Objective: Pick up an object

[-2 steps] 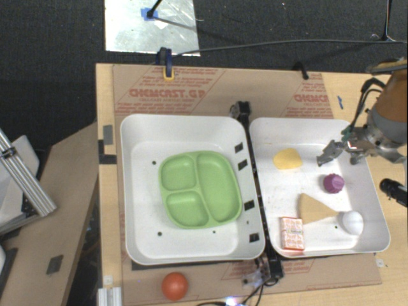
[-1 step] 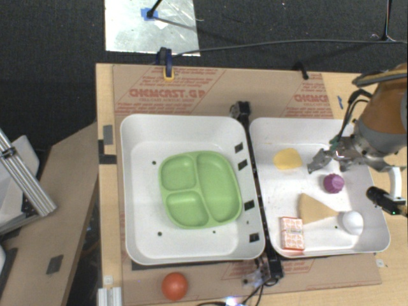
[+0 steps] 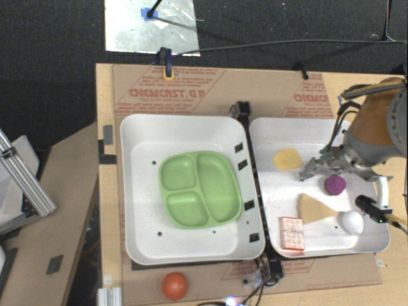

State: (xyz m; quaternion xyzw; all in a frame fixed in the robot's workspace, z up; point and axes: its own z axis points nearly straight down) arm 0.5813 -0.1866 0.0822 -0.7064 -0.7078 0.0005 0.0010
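In the camera view the arm (image 3: 376, 126) comes in from the right edge of the frame, grey with its orange band, and its tool (image 3: 322, 166) hangs low over the right bin (image 3: 274, 129), in the upper middle of that bin. Whether the tool is released or clenched I cannot tell; the wrist hides the tips.

Candidates for the pick all lie in that right bin. A purple ball (image 3: 335, 184) sits just below and right of the tool, the nearest thing to it. A yellow round piece (image 3: 287, 158) lies to the tool's left. Lower in the bin are a tan wedge (image 3: 314, 208), a white ball (image 3: 350, 221) beside it at lower right, and a small red-and-white box (image 3: 292, 233) at the lower left corner.

The left bin (image 3: 140, 171) carries a green divided tray (image 3: 200, 189). An orange ball (image 3: 174, 285) rests on the table (image 3: 210, 81) at the bottom of the frame.

To do this step well, I would judge the purple ball the best target: centre the tool over it, descend straight, and close gently since a ball can roll out sideways.
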